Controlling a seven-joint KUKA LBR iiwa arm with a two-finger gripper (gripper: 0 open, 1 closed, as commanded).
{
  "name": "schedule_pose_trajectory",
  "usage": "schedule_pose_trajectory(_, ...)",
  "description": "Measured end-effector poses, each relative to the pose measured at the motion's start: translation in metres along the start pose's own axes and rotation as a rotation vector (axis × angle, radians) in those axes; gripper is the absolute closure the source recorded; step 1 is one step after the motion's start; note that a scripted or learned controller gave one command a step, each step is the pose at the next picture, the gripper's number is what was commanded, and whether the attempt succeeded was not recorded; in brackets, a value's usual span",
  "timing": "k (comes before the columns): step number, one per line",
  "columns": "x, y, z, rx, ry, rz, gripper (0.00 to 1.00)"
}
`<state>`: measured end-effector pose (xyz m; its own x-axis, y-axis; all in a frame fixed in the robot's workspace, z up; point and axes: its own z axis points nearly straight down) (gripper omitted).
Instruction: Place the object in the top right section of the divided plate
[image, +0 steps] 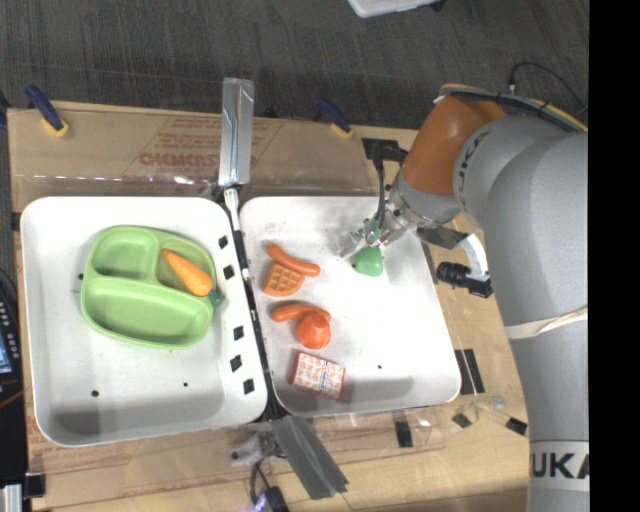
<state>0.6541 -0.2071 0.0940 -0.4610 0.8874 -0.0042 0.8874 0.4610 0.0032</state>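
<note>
Two white bins sit side by side on the desk. A carrot lies in the top right section of the green divided plate, its long axis running diagonally, the narrow end toward the upper left and the thick end toward the lower right. That plate rests in the left bin. Over the right bin the gripper hangs just above a green object; whether the jaws are apart or together I cannot tell. The same bin holds a waffle, a hot dog touching the waffle's upper edge, a red-orange piece and a small printed box. Brown cardboard covers the desk behind the bins, held by blue clamps, and dark carpet lies beyond.
</note>
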Motion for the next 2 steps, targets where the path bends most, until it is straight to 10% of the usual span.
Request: schedule_pose_trajectory(2,0.000,0.003,-0.022,-0.005,-0.007,-0.010,1.00)
